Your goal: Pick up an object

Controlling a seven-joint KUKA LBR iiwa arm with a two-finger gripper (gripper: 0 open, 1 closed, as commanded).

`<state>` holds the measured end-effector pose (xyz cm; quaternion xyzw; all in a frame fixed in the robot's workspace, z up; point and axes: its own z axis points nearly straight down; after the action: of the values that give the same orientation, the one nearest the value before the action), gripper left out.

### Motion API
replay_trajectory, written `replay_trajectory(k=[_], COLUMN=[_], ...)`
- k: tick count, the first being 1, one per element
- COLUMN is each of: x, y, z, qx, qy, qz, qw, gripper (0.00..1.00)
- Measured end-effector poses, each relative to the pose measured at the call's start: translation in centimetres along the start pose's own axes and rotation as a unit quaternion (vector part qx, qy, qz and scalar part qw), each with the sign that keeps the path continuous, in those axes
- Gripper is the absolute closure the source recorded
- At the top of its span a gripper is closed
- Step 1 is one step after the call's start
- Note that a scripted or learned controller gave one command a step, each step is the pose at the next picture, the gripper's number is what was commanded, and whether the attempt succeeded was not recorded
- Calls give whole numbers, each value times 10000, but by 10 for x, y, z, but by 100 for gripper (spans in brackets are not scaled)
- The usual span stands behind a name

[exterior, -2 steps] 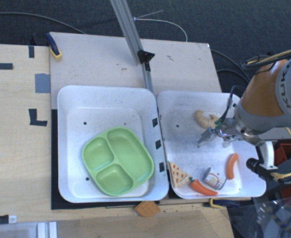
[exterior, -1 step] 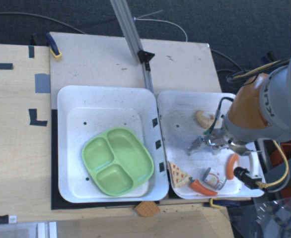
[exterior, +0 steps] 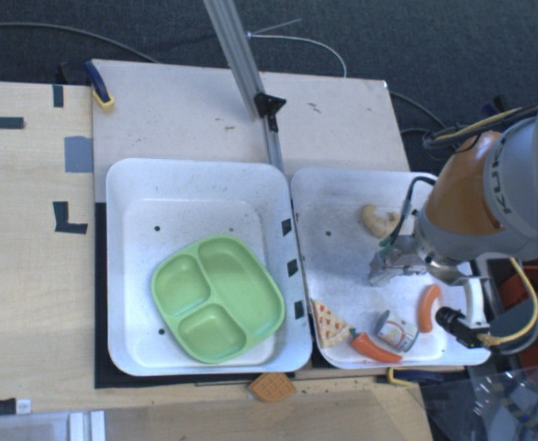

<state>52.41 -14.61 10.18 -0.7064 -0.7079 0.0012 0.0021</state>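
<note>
One beige lump [exterior: 376, 219] lies in the right bin [exterior: 342, 246], just up-left of the fingers [exterior: 386, 269]; whether they stand wide or narrow cannot be told.

Dark carpet floor [exterior: 388, 16] runs across the top, thin cables [exterior: 306, 42] trailing over it. A pale wooden desk [exterior: 26, 274] sits at left, dotted with dark tape marks [exterior: 67, 217]. A white board [exterior: 196, 108] lies beside it, a metal pole [exterior: 237, 39] slanting across.
</note>
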Motion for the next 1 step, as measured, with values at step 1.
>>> replay_trajectory(k=[1], x=[-6], y=[7], z=[-57], qx=[-39], qy=[-13], qz=[5], qw=[10000], gripper=[100])
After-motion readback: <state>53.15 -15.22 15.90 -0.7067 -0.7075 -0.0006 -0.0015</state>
